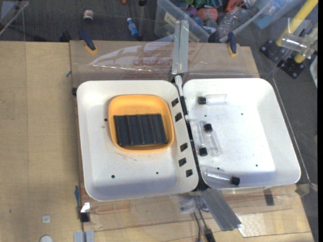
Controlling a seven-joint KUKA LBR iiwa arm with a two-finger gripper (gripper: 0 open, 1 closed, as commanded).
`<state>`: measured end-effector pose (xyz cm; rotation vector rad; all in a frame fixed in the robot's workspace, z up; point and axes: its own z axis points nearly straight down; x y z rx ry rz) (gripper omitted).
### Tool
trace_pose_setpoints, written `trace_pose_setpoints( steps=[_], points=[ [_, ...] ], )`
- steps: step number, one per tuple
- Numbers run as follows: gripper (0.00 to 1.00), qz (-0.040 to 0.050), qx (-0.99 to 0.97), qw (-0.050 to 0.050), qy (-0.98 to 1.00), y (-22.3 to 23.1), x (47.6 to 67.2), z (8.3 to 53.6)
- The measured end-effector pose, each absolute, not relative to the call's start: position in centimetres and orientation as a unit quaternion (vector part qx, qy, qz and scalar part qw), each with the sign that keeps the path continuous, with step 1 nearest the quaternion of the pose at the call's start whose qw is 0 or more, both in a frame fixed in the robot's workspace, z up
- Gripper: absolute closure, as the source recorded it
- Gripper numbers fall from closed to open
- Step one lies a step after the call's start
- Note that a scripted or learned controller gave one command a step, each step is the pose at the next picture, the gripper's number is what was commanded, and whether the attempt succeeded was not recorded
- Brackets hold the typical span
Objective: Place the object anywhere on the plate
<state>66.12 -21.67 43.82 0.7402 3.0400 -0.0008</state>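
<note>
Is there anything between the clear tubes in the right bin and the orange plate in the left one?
Yes. The adjoining bin rims run between the clear tubes and the orange plate. A black ridged block also lies on the plate, covering most of its floor.

Two shallow white bins side by side at frame centre. In the left bin, an orange plate bearing a dark ribbed rectangular object. In the right bin, several small clear tubes with black caps, scattered along its left half. At upper right, a clear tub of colourful toys.
</note>
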Motion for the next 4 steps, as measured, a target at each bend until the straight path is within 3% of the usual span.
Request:
trace_pose_setpoints(
  steps=[1, 4],
  points=[
    [1.00, -0.0010, 0.089, 0.006, 0.996, -22.25, 65.91, 43.83],
    [1.00, -0.0004, 0.068, 0.007, 0.998, -22.40, 66.38, 43.80]
  ],
)
